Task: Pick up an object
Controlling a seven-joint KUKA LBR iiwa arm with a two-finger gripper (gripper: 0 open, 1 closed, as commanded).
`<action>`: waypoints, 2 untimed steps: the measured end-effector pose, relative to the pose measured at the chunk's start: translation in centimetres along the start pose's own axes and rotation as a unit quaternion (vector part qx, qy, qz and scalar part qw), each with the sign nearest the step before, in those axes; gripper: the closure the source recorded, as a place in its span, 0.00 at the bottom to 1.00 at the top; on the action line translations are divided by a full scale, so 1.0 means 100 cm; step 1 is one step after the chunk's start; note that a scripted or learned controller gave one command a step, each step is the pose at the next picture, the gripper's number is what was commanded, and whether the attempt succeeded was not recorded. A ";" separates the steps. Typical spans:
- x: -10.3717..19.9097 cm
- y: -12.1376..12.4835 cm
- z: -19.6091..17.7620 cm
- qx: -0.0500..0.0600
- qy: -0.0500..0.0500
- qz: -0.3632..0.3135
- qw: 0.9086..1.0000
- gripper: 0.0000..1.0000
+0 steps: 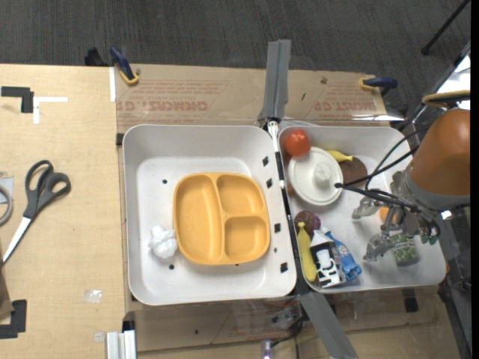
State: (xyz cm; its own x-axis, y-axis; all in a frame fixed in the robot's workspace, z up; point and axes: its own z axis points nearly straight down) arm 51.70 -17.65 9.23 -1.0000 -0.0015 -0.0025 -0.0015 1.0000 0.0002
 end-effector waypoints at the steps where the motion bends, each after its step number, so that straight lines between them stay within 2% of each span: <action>1: 0.037 0.068 0.000 0.000 0.001 -0.058 0.998 0.00; 2: -0.028 -0.009 -0.082 0.001 -0.001 0.025 1.000 0.00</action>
